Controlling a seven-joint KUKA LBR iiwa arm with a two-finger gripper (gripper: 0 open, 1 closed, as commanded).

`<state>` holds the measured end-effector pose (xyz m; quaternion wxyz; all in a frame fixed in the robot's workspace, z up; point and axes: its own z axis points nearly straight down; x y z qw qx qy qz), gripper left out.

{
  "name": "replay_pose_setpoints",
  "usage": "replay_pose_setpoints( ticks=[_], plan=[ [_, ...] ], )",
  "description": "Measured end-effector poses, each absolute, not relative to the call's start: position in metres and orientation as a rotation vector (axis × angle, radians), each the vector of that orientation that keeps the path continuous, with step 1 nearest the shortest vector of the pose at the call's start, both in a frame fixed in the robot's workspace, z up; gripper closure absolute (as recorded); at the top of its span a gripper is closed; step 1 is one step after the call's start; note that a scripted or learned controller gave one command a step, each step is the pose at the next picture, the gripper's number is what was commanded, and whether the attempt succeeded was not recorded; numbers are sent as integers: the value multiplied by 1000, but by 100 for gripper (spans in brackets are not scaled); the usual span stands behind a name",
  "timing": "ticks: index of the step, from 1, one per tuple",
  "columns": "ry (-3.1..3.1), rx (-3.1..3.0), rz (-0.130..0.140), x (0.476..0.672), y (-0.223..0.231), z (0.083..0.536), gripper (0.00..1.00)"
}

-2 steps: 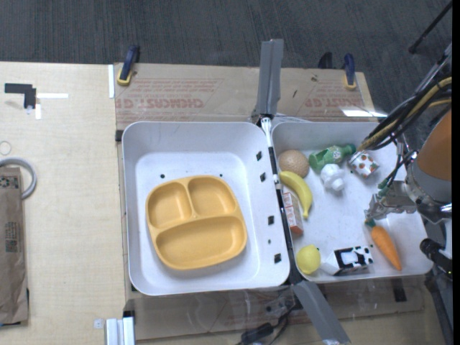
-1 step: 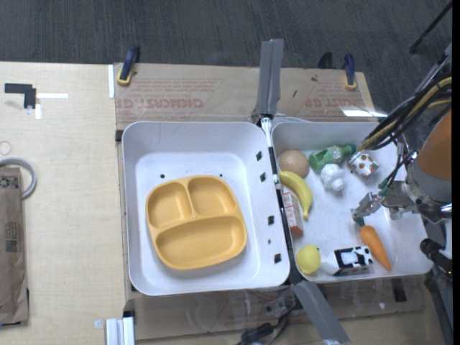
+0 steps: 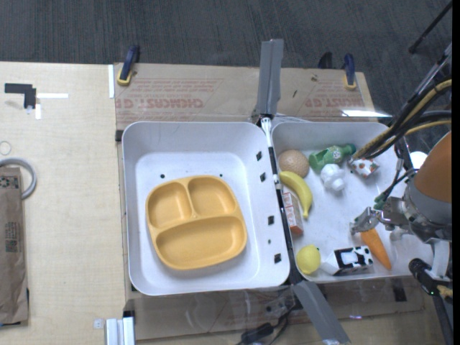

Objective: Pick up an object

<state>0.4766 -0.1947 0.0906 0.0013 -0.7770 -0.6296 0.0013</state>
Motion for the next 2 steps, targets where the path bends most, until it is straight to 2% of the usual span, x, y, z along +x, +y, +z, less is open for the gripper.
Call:
replay_pose_setpoints(
  ticks=[1,2],
  plan=[
    [-1972,-2440,6,476,-195,99,100],
    [-1976,-2442,5,517,-164,235,100]
  ],
)
